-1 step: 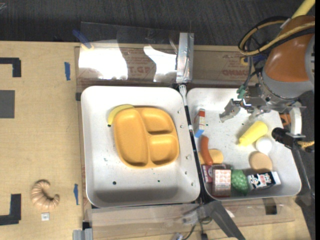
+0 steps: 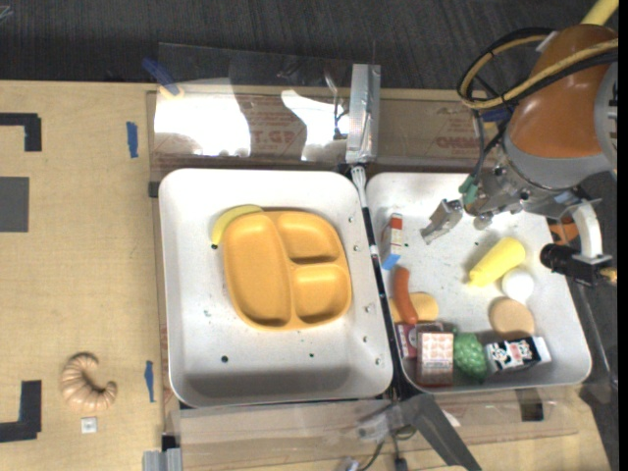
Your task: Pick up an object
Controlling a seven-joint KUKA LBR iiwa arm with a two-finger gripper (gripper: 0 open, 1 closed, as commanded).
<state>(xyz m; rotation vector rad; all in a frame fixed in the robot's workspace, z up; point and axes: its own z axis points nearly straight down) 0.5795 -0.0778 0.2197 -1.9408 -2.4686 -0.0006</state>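
- Nearest the camera, along the front wall of the right bin [image 2: 579, 361], sits a crowded row: a small printed carton [image 2: 437, 351], a green knobbly toy [image 2: 472, 355] and a black-and-white carton [image 2: 516, 352], all packed touching or nearly so, which would leave little room for fingers to drop between them.
- Just behind that row lie a tan bun-like round [image 2: 510, 315], a white ball [image 2: 517, 285] and a yellow corn-like piece [image 2: 496, 261]; these sit below the gripper and slightly to its right in the view.
- Poised over the back part of the right bin, the gripper [image 2: 444, 218] points toward the bin's bare floor, its fingers parted by a modest gap with nothing between them.
- Left of the gripper, near the dividing wall, lie a thin red-and-white tube [image 2: 393, 230] and an orange-red sausage shape [image 2: 401, 289], with a small yellow-orange lump [image 2: 424, 306] just beside the sausage.
- Any of these could serve as the object to pick; the yellow corn-like piece looks the likeliest, lying apart from its neighbours.
- Far to the gripper's left, the left bin [image 2: 186, 263] holds an orange divided tray [image 2: 287, 265] resting partly over a banana [image 2: 232, 219].
- Outside both bins, a croissant [image 2: 87, 381] lies on the bench [image 2: 69, 263], well out of play.
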